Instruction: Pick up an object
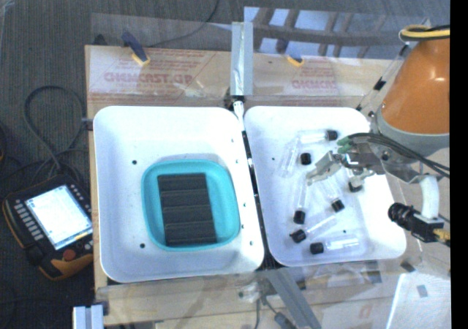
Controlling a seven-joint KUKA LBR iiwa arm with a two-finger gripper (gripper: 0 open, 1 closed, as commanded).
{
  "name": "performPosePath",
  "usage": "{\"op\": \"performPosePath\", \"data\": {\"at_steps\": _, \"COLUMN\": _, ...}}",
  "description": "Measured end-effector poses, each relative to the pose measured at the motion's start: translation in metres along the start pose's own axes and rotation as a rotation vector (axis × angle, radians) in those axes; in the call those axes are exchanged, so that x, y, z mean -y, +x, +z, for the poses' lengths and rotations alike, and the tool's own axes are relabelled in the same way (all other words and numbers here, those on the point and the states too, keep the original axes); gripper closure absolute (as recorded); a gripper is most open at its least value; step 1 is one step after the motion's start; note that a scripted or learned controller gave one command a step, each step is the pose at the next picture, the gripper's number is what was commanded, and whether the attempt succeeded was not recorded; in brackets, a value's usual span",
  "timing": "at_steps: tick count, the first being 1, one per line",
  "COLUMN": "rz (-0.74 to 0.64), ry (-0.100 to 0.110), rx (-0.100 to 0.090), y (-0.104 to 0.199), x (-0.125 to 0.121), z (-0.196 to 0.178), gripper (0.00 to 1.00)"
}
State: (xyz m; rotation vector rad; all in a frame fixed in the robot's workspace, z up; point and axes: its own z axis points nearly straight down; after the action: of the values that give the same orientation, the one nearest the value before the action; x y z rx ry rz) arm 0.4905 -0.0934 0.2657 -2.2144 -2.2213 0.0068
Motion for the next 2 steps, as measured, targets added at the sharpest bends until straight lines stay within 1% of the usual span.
{"op": "performPosePath", "data": {"at_steps": 1, "rz": -0.14, "ry": 0.0, "rx": -0.002, "y": -0.074, "x": -0.042, "z": 0.1, "gripper": 0.0}}
{"op": "performPosePath", "data": {"at_steps": 2, "rz": -0.225, "ry": -0.01, "rx": -0.01, "y": -0.092, "x": -0.098, "z": 0.171, "gripper": 0.0}}
